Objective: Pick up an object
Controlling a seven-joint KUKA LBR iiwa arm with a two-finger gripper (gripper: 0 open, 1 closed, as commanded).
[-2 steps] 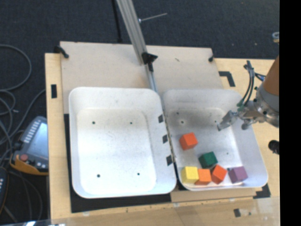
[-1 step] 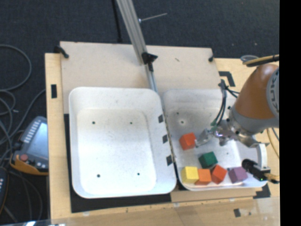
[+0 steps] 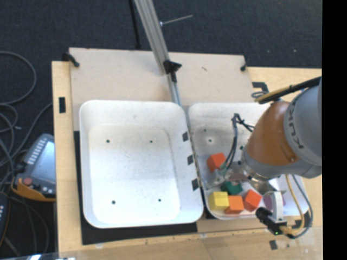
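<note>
Arm (image 3: 282,137) bent low over right bin (image 3: 201,118), wrist above blocks (image 3: 234,197).

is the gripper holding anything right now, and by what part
Cannot be told. The arm's wrist hides the gripper over the right bin; the orange block and green block beside it lie in the bin.

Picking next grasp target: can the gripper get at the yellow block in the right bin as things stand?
Probably yes. The yellow block lies uncovered near the right bin's front-left corner, top face exposed. The orange block touching it and the nearby bin wall leave little finger room.
</note>
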